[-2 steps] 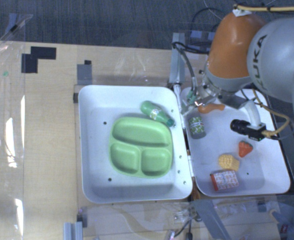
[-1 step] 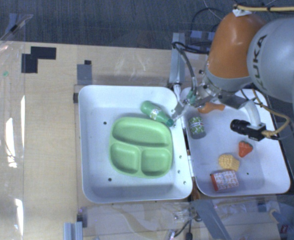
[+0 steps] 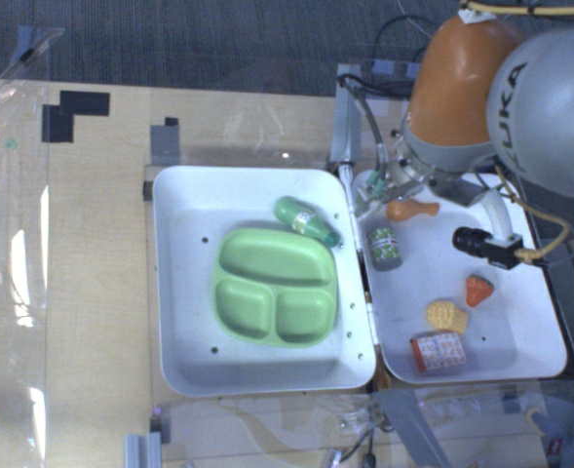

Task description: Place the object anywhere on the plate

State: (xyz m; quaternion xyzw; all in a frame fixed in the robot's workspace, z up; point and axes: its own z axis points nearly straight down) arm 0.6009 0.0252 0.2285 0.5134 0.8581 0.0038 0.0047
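A light green plate (image 3: pixel 273 285) with three compartments lies in the left white bin (image 3: pixel 184 261). At its far right corner a green bottle (image 3: pixel 306 219) lies on its side, touching the plate's rim. My gripper (image 3: pixel 377 187) hangs under the orange-banded wrist over the far left corner of the right bin (image 3: pixel 520 330), mostly hidden by the arm. An orange carrot-like piece (image 3: pixel 412 210) lies just right of it, and a small green-labelled can (image 3: pixel 384 248) stands just in front of it.
The right bin also holds a red strawberry (image 3: pixel 478 290), a yellow corn-like piece (image 3: pixel 446 314) and a red-labelled can (image 3: pixel 438 352) on its side. A black cable plug (image 3: pixel 483 245) hangs off the arm above that bin. The bins' shared wall (image 3: pixel 363 281) runs between them.
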